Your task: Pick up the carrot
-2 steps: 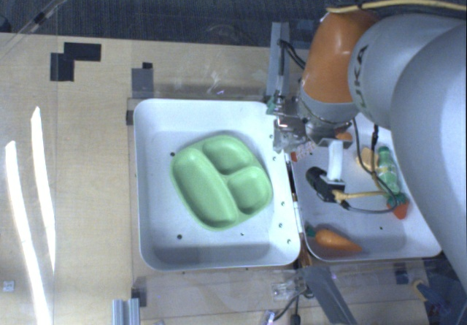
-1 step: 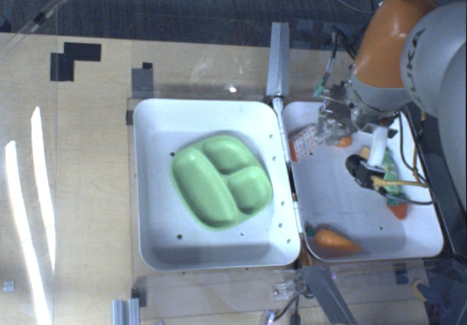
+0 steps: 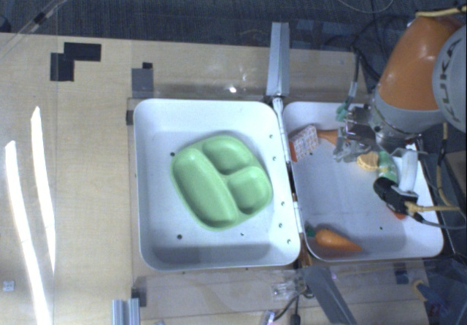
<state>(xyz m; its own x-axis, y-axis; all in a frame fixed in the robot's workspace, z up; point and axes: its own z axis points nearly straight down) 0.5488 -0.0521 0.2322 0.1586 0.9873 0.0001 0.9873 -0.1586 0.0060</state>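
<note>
In the right bin, your carrot lay at the near-left corner, well apart from the claw hovering near the far wall; its grip you couldn't tell.

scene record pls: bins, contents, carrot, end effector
left bin: green three-part plate
right bin: carrot at near-left corner, red-white packet at far-left, yellow item partly under the arm
end effector: over far part of right bin, away from carrot
carrot status: lying in bin, not held
</note>
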